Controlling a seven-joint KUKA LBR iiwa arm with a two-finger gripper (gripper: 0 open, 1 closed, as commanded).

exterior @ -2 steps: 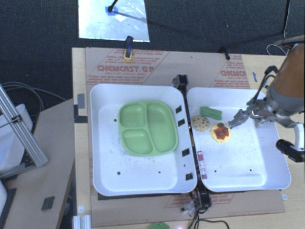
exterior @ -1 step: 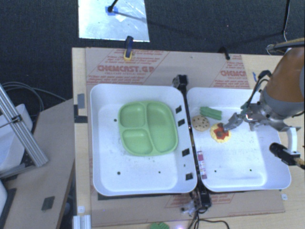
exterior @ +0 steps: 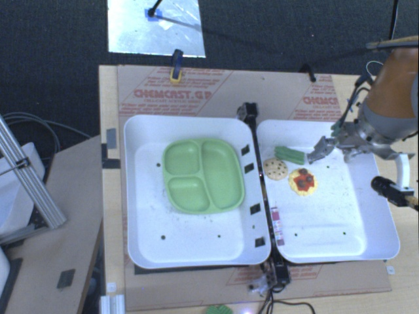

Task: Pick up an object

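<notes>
Bins sit side by side on the bench (exterior: 196, 87): the left bin (exterior: 141, 195) holds a green tray (exterior: 201, 175) with three compartments, the right bin (exterior: 353, 231) a cookie (exterior: 275, 169), a small pizza (exterior: 303, 181) and a green stick (exterior: 289, 154). The claw (exterior: 322, 149) hangs just beside the stick's right end, over the right bin. Whether the claw is apart or together I cannot tell.

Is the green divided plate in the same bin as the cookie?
No, the green divided plate lies in the left bin, while the cookie lies in the right bin.
</notes>
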